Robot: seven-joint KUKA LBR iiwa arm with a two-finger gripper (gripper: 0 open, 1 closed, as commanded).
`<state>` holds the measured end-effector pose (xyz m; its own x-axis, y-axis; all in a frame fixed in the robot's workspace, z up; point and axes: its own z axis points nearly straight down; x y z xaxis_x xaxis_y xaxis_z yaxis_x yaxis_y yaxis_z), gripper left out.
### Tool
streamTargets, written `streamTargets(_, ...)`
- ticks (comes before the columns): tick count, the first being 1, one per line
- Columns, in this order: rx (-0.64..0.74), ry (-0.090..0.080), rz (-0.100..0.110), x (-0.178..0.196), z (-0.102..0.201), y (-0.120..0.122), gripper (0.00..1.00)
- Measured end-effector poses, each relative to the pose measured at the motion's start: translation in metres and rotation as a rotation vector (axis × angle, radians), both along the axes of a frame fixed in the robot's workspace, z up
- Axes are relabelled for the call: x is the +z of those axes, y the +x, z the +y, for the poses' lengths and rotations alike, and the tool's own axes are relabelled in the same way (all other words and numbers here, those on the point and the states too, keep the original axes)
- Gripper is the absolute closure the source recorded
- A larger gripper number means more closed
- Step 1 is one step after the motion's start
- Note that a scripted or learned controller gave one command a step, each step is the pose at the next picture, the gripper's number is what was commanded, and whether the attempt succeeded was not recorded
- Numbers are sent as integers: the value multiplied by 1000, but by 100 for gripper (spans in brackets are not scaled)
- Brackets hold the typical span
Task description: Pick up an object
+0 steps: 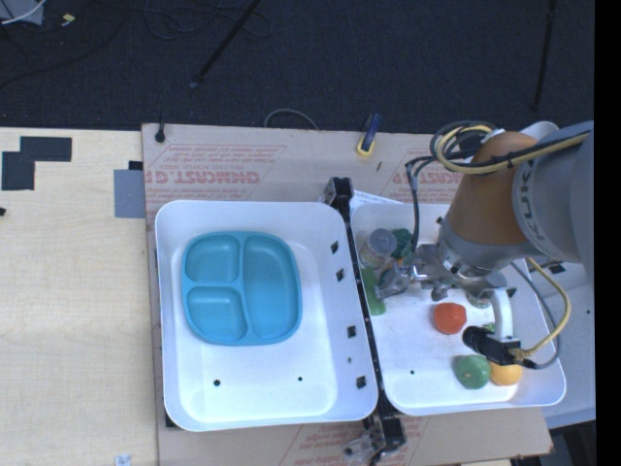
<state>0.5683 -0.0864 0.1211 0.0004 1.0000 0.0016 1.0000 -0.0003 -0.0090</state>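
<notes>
Camera view, looking down on the bench (pixel 68 309) at a slant. The grey arm (pixel 505 212), with its orange band, reaches in from the right. The gripper (pixel 396 280) sits low over the right bin (pixel 417 357). Whether the gripper is released or clenched cannot be told, since its metal tip merges with the clutter under it.

Candidate objects, each placed relative to the gripper:

- A greyish round object (pixel 378 245), possibly a small can lying on its side, is just up and to the left of the gripper. It is very close, but contact cannot be judged.
- A green strip-like object (pixel 373 297) is just down and to the left of the gripper, against the bin wall there.
- A red ball (pixel 448 318) is near the gripper, down and to the right, and apart from it on the bin floor.
- A green lump (pixel 473 371) and an orange lump (pixel 506 375) are farther down and to the right, well apart from the gripper. They lie side by side and appear to touch.

The left bin (pixel 252 377) lies to the left of the gripper, beyond the dividing wall. It holds a blue three-part plate (pixel 241 287), flat on its floor and well apart from the gripper. Both bins rest on a printed cardboard sheet (pixel 223 168), which extends up and to the left of the gripper.
</notes>
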Motion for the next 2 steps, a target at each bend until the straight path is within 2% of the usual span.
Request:
streamTargets(1, -2, -1, -8, -33, 1, 1, 0)
streamTargets(2, -7, 2, -9, -20, 1, 2, 100)
